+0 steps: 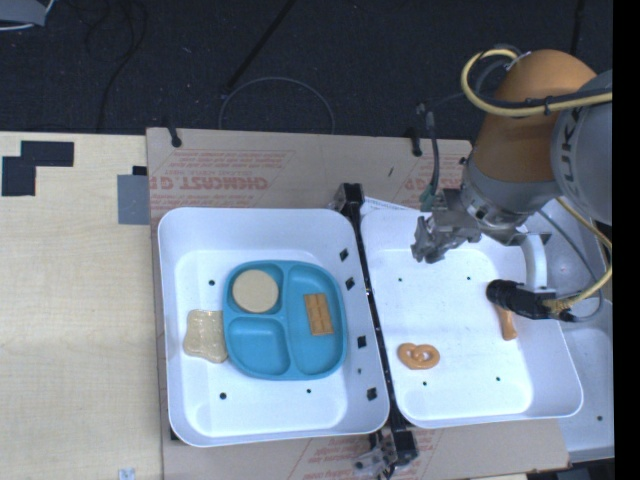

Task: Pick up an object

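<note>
Gripper [432, 248] is hanging over the top-left part of the right bin [560, 393], pointing down; can't tell whether it's gaping or closed from this angle, too dark & small. Nothing is showing in its grasp.

Nearest candidate obj is the pretzel [418, 356], lying on the bin floor well below the gripper tip in the view, slightly to its left. An orange stick [508, 323] is lying off to the tip's right, partly under a black part.

Left bin [170, 268] is holding a blue tray [290, 363] w/ a round cracker [254, 290] & a rectangular biscuit [319, 314]; a pale toast-like piece [205, 335] is touching its left edge.

Risks, judging from here: the pretzel is flat & thin, so a descent could be closing on air above it or scraping the floor; it may skid sideways
</note>
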Available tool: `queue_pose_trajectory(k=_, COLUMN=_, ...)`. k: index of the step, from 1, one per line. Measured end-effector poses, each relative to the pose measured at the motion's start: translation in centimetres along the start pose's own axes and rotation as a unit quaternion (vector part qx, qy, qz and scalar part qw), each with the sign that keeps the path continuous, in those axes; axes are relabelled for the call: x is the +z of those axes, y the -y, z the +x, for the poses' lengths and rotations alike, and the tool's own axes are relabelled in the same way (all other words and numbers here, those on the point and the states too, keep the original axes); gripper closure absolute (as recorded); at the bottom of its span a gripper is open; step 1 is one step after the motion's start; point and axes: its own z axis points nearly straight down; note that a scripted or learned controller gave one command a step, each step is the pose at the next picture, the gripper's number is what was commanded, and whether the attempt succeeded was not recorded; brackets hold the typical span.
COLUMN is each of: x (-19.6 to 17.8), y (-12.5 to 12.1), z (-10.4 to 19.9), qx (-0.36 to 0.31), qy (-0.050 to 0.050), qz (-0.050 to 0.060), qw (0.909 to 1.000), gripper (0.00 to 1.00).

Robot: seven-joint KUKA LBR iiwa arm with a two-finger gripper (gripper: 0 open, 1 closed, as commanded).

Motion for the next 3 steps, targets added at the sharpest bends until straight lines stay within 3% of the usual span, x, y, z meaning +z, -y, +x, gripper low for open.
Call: queue_pose_trajectory(k=3, x=-0.9, y=4.5, z=13.8, qx=-0.001, qy=0.000, qz=0.000, qw=1.0000, gripper=1.00)
